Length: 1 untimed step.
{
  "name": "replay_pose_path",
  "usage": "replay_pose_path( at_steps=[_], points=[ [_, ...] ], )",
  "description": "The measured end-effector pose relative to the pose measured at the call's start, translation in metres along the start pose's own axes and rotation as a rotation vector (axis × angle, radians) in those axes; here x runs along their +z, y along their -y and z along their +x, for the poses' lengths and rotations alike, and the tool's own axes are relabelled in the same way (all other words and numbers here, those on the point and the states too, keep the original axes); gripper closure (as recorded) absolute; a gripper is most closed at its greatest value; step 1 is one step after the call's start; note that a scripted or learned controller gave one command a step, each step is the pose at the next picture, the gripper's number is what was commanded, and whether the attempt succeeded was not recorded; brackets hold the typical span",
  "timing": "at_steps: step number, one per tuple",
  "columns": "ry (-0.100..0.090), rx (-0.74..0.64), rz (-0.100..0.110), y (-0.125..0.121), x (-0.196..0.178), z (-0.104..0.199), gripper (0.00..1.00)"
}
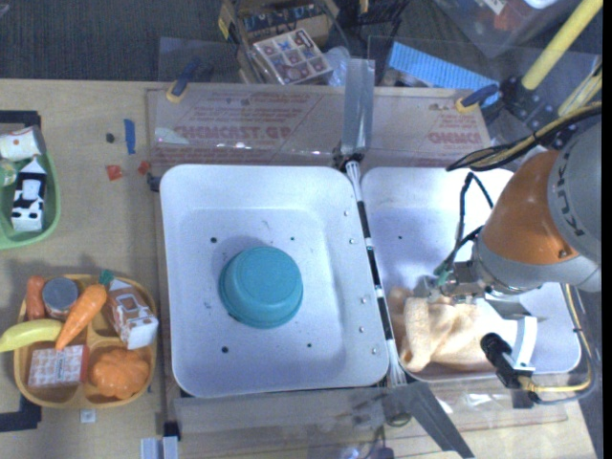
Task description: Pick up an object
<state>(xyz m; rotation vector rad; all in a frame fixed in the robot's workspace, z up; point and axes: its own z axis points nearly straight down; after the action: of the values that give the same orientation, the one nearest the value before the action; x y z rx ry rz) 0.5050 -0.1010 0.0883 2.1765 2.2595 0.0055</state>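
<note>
In the right white bin [411, 199], the tool [449, 290], grip state unclear, sits atop a beige cloth [435, 338].

Wood bench [96, 122], 2 white bins [191, 199] side by side, green dish [48, 220] & yellow food tray [19, 366] at left

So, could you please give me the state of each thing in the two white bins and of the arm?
Round teal plastic bowl: upside down, left bin.
Crumpled beige cloth: heaped in the right bin, near corner.
Grey arm's gripper: low over the cloth.
</note>
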Motion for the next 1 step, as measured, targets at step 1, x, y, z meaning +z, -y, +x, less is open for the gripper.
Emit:
replay_pose_path(
  at_steps=[1],
  points=[
    [0.000,0.004,-0.002,-0.0008,-0.0085,-0.0012,1.00]
  ],
)
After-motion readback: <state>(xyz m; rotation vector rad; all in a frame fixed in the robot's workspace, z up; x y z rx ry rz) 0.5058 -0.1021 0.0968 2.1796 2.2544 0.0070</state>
